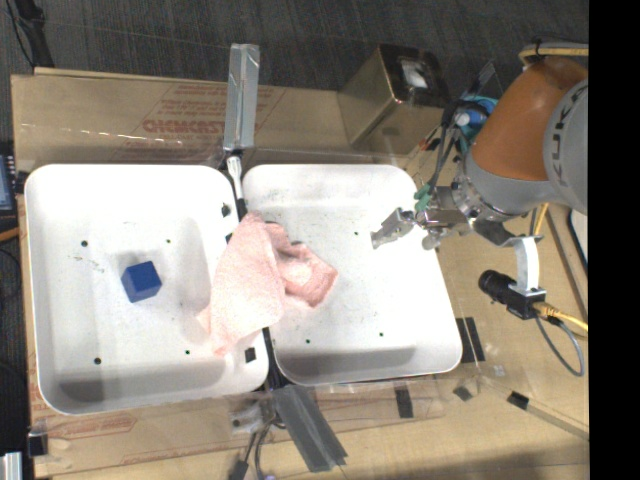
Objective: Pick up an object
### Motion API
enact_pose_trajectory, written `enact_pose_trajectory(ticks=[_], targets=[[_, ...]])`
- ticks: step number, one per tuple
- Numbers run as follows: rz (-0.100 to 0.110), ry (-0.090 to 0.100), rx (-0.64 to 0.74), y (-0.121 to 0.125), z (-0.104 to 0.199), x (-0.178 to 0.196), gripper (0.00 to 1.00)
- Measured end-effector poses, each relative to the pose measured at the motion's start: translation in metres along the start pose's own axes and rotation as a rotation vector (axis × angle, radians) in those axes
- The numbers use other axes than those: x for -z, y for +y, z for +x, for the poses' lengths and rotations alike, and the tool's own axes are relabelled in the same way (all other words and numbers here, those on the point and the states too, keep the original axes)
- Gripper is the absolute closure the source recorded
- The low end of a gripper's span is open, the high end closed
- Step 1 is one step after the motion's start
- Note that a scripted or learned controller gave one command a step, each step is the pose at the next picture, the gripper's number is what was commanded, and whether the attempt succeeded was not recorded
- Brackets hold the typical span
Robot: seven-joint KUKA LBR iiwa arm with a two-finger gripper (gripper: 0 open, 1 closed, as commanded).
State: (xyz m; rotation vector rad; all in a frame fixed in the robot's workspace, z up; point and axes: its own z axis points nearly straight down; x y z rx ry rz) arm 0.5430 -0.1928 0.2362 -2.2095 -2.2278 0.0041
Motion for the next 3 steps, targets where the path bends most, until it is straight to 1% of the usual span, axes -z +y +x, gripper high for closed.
enact_pose_trajectory(ticks=[1,2,3], targets=[[-0.002,-0.001,0.18,0.008,0.069,-0.145,0.0],[-0.001,0.0,0.183,0.008,0.068,-0.135,1.0],[-0.002,-0.001,0.051,0.04,0.134,-0.044,1.0]])
